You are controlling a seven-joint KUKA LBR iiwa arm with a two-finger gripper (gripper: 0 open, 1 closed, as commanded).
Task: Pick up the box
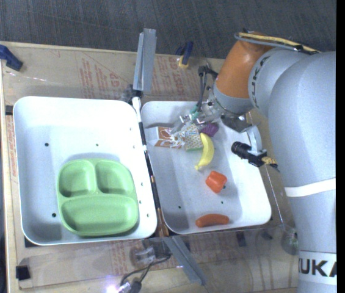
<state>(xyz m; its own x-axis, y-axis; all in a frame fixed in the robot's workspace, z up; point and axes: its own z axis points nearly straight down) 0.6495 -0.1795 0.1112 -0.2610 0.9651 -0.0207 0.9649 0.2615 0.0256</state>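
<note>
Hovering low over far end of right bin [254,215]: gripper [198,116], arm entering from view's right. Whether it is spread or pinching anything, cannot tell; cluttered with items beneath. Box [167,136] lies flat on bin floor, just left of and slightly nearer camera than gripper, beside left wall. Long axis roughly across bin. Banana [206,153] and purple item [210,128] crowd close. Judgement: short leftward shift needed before descent.

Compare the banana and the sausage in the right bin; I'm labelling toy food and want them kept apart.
The banana is yellow and curved; the sausage is reddish-orange and nearly straight. The banana runs up-down near the bin's middle; the sausage lies crosswise by the near wall. Both are elongated and lie flat.
</note>
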